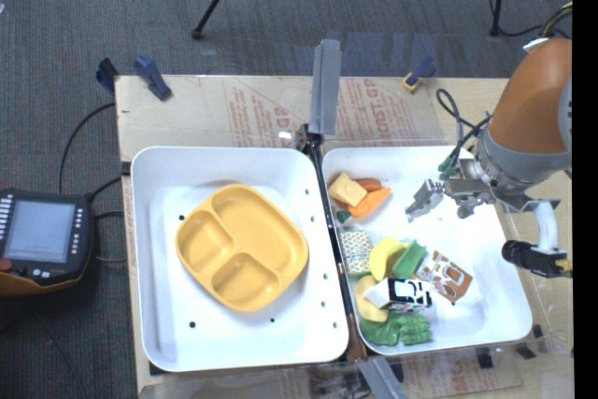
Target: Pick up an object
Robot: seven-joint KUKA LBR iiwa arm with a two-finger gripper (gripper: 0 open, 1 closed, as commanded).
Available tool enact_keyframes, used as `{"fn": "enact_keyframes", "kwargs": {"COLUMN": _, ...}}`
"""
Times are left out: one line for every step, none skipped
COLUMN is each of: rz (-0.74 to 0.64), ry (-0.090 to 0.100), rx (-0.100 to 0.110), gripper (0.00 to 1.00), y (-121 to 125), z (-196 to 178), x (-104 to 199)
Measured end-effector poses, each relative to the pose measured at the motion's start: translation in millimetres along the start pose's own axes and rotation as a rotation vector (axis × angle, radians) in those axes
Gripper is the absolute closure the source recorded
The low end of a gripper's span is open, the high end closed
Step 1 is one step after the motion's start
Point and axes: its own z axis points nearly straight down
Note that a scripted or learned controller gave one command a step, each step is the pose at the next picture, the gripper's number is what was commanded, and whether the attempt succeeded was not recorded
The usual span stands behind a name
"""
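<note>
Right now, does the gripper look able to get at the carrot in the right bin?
Probably yes: the gripper hangs just right of the carrot, nothing lies between them, and only the cheese wedge crowds its far side.

Yellow tray (241,248) smooth glossy plastic; white bins (149,294) matt plastic; bench (215,112) bare printed cardboard.
</note>
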Motion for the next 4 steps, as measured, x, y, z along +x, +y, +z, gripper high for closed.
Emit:
{"fn": "enact_keyframes", "kwargs": {"rz": -0.062, "ry": -0.001, "rx": -0.004, "gripper": 0.00, "y": -33, "z": 96, "x": 21}}
{"fn": "enact_keyframes", "kwargs": {"rz": -0.046, "ry": 0.000, "rx": 0.001, "gripper": 0.00, "y": -18, "z": 117, "x": 3}}
{"fn": "enact_keyframes", "kwargs": {"rz": -0.040, "ry": 0.002, "rx": 0.003, "gripper": 1.00, "y": -18, "z": 109, "x": 2}}
{"fn": "enact_keyframes", "kwargs": {"rz": -0.152, "ry": -0.002, "rx": -0.010, "gripper": 1.00, "y": -32, "z": -46, "x": 79}}
